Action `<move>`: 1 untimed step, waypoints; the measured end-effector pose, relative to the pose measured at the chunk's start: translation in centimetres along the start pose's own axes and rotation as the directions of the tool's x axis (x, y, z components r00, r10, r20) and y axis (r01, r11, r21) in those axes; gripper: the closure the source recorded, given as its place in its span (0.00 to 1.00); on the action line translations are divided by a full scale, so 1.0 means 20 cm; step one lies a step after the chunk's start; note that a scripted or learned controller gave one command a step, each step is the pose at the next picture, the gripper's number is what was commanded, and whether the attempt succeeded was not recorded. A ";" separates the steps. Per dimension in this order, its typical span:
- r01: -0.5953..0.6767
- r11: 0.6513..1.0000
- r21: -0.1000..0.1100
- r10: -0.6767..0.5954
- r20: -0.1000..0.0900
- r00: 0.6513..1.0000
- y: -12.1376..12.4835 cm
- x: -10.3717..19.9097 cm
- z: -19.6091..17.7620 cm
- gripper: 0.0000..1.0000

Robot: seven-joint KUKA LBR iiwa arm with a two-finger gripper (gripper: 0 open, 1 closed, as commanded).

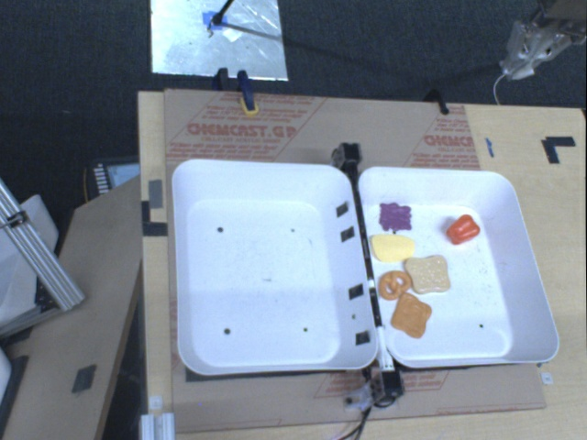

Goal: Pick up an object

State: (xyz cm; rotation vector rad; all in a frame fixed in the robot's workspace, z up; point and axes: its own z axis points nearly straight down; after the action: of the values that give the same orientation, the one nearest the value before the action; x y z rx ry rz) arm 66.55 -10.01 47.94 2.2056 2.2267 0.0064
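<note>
We see the two-finger gripper [532, 49] at the upper right corner of the camera view, well apart from both bins and off the bench edge. It is small and blurred, so we cannot tell the state of its jaws, and nothing shows between them.

All 6 candidate objects lie in the right-hand shallow white bin [527, 246], grouped toward its left half:
- the purple lumpy grape-like piece [395, 215], nearest the divider
- the pale yellow flat wedge [393, 247], just below it
- the brown pretzel-shaped piece [394, 285]
- the tan toast-like slice [427, 274], touching the pretzel
- the orange-brown flat slice [411, 314], just below both
- the red rounded pepper-like piece [463, 229], standing apart from the rest

The left-hand shallow white bin [257, 264] offers no target.

We judge the approach not yet begun. We recommend the red piece: it has clearance on all sides and apparent height. We should descend vertically, straddle its narrow axis, and avoid the crowded flat pieces
</note>
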 end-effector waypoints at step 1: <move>0.002 1.000 -0.002 -0.002 -0.004 1.000 -0.11 0.38 -0.30 1.00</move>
State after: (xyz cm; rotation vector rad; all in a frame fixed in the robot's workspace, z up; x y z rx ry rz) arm 64.25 -2.42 54.00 2.2044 2.2303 0.0129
